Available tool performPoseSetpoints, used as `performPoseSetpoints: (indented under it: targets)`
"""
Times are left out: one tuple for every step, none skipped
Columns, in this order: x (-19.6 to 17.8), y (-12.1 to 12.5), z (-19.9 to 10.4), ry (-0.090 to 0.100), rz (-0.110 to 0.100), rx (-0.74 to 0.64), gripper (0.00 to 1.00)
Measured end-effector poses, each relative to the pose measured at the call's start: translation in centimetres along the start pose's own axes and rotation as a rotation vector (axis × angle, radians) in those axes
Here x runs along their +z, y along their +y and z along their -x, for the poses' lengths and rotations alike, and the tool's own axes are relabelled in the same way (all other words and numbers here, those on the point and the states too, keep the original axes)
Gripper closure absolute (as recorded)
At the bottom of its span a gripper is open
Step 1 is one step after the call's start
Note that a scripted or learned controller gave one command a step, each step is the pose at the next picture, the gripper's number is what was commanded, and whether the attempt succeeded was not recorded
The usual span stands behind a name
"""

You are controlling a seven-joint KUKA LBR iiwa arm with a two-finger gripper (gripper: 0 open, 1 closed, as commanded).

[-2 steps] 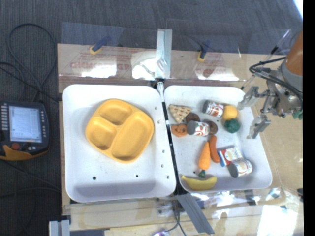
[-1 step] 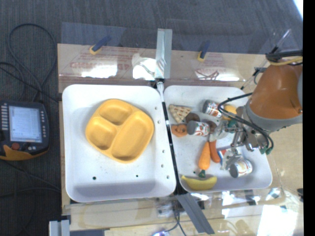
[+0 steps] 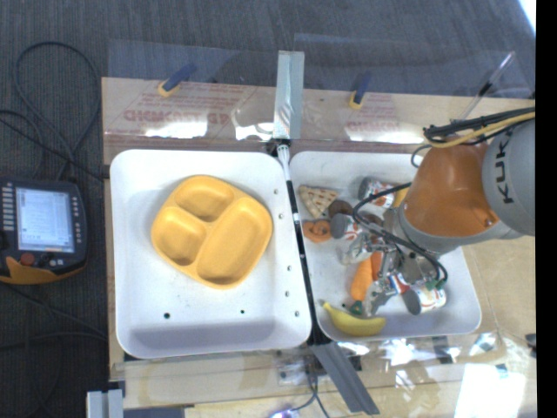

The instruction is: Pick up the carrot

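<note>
We see the small orange plastic carrot (image 3: 360, 279) lying in the right shallow white bin (image 3: 466, 316), in its lower middle part, with its length almost upright in the view and slightly tilted. The arm's two-finger gripper (image 3: 383, 273) is low over the bin, just beside the carrot on its right, among cables and small toys; whether it is open or closed, and whether it has anything, we cannot tell. We judge the carrot to be a light, stiff toy with a smooth and rather slippery skin, not fragile. The best hold is probably across its thicker middle, closing on the two long sides. The yellow toy banana (image 3: 354, 320) lies just below it and could disturb a low approach. The yellow divided plate (image 3: 211, 230) rests in the left bin (image 3: 139, 320), well apart.
</note>
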State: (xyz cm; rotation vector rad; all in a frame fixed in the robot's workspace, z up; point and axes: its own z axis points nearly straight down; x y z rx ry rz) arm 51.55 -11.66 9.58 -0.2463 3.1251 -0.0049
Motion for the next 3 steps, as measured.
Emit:
performPoseSetpoints:
  targets:
    - [0.2,1.8,-0.8,-0.023,-0.008,0.061,0.00]
    - [-0.8,1.9,-0.7,-0.021,-0.009,0.059,1.00]
    - [-8.9,5.7,-1.1,0.005,0.002,0.364,1.00]
